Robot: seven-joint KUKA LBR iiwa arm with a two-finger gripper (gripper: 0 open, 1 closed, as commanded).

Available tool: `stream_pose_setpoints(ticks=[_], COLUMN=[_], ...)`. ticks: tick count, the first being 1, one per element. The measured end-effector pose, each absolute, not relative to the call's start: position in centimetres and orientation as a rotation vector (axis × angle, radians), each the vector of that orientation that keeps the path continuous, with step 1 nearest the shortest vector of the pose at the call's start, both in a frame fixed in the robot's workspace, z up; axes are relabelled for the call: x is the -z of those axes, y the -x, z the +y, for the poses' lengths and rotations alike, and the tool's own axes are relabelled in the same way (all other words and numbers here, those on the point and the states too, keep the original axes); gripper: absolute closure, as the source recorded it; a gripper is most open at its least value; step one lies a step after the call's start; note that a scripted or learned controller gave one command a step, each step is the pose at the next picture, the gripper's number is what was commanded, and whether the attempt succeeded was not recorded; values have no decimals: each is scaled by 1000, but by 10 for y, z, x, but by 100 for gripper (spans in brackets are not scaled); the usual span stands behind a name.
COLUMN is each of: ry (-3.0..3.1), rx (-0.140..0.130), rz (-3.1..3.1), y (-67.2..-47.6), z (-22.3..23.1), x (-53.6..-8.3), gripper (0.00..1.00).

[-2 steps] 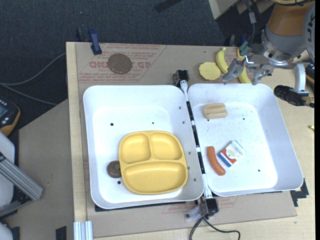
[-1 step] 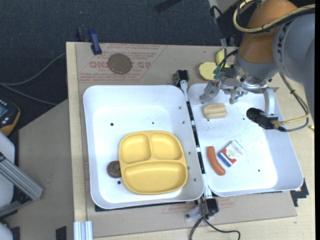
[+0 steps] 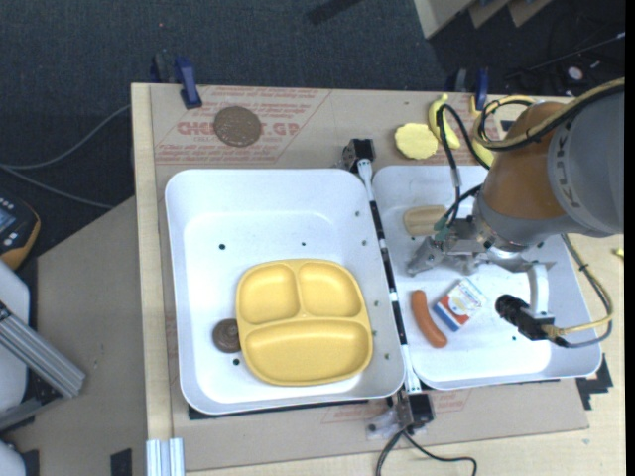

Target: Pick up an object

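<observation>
In the right bin point(image 3: 496, 365) lie an orange-red sausage point(image 3: 430, 318), a small white packet with blue and red print point(image 3: 457, 304), and a tan block point(image 3: 424, 219) near the far left corner. My gripper point(image 3: 444, 252) hangs low over this bin, just in front of the tan block and behind the sausage and packet. Nothing is visibly held in it. The grey arm with its orange band point(image 3: 526, 177) covers the bin's far right part.
The left bin point(image 3: 198, 216) holds a yellow divided plate point(image 3: 301, 320) with a brown round piece point(image 3: 226, 336) at its left edge. Outside the bins, a yellow lump point(image 3: 417, 140) and a brown disc point(image 3: 236, 125) rest on the board behind.
</observation>
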State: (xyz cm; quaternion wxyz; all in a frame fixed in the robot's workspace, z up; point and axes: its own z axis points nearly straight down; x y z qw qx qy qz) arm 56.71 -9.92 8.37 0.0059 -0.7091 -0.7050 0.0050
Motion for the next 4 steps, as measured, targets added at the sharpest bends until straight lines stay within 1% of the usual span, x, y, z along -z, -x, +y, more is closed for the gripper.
stream_pose_setpoints(ticks=[1,2,3,4], ry=[2219,2226,2220,2225], rx=[-7,8,6,1], rz=[-2213,-2232,-2230,-2223], y=[-504,-623,-669,-667], z=[-92,-125,-98,-110], x=[-84,-86,-85,-85], gripper=[0,0,0,0])
